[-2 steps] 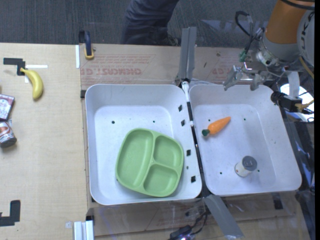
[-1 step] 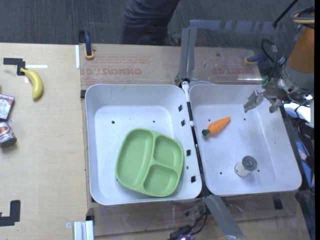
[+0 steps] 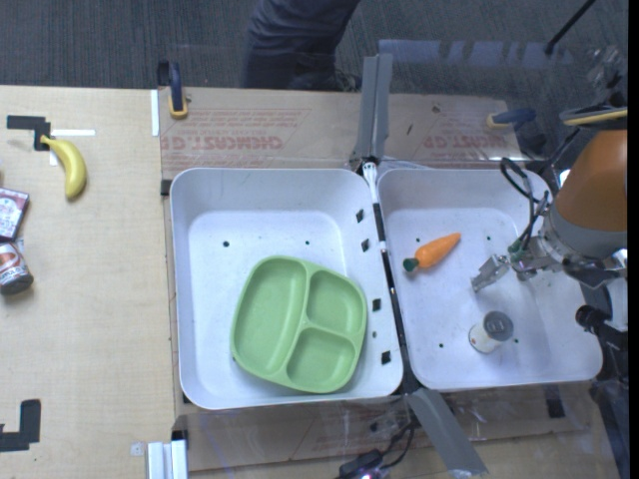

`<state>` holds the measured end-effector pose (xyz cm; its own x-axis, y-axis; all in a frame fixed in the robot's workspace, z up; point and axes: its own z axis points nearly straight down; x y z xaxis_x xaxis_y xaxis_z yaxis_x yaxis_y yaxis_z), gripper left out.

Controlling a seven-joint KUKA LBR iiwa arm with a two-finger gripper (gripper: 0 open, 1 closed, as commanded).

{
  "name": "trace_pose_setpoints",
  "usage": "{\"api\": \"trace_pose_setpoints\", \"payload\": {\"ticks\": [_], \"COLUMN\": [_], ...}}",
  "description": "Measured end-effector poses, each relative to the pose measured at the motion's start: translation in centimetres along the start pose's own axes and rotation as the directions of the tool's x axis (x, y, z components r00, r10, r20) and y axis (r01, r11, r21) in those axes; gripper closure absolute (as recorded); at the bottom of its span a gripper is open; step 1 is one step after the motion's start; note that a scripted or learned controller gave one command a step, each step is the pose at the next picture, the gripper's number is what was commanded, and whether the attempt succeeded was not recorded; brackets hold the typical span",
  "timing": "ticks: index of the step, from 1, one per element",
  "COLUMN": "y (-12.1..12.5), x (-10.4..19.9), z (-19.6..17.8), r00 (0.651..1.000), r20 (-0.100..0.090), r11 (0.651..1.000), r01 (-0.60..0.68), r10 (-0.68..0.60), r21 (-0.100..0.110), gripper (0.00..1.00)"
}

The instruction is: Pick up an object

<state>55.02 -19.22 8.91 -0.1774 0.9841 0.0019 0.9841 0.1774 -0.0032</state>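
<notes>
The bench (image 3: 90, 347) was the biggest thing, a flat tan top under it all; two white bins sat on it side by side. The left bin (image 3: 200, 267) held a green plate (image 3: 300, 324) with three parts, lying a bit turned near the bin's front; the right bin (image 3: 449, 362) held the small toys. The arm (image 3: 597, 183) came in from the right side, grey with a big orange part over the right bin's far edge; the gripper (image 3: 491, 271) at its tip hung low inside the right bin, near the middle. Its two grey fingers pointed to the left and looked a little apart; nothing sat between them.

A carrot (image 3: 436, 250) lay in the right bin, orange with a green end; it was tilted, with the green end down to the left, near the wall between the two bins. The gripper was just to the right of the carrot, not touching it. A small cup (image 3: 490, 330) with a grey top sat near the front of that bin, just below the gripper.

A yellow banana (image 3: 70, 166) lay far off on the left of the bench; a small can (image 3: 14, 268) stood at the left edge, below a little packet (image 3: 10, 213).
</notes>
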Motion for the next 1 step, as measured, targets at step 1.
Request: {"api": "trace_pose_setpoints", "payload": {"ticks": [1], "y": [-6.14], "x": [0.40], "z": [0.03], "r00": [1.000], "r20": [-0.001], "r11": [1.000], "r01": [0.000], "r10": [0.000], "r21": [0.000], "gripper": [0.00]}}
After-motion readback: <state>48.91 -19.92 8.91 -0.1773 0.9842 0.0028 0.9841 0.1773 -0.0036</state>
